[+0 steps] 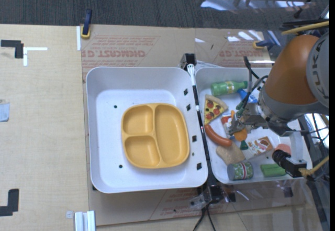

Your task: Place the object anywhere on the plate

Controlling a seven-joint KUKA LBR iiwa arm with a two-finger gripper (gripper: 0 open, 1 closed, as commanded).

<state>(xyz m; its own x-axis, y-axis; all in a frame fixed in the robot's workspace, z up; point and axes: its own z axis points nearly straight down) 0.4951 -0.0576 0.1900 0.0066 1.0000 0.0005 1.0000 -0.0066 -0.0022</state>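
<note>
Scene: a table (42, 135) seen from above at a slant, carrying two shallow white bins side by side.
Left bin (99, 135): white, holding one yellow plate.
Plate (155, 135): yellow, rounded, split into three compartments, lying flat in the middle of the left bin; nothing rests on it.
Right bin (222, 175): white, touching the left bin along its edge, crowded with toy food.
Pizza slice (213, 108): toy wedge with red dots, near the right bin's left wall.
Hot dog sausage (217, 135): reddish and curved, just below the pizza slice.
Green bottle (227, 87): lying on its side near the far end of the right bin.
Can (240, 171): green with a red label, on its side near the front edge.
Green block (272, 170): flat, to the right of the can.
Arm (293, 75): grey with a large orange band, reaching in from the right over the right bin.
Gripper (239, 124): lowered into the middle of the right bin, among the toys, beside a small orange piece (239, 134).
Jaws: too cluttered and small to tell whether they are apart or together, or whether anything sits between them.
Task objects: all in the right bin, well apart from the plate.
</note>
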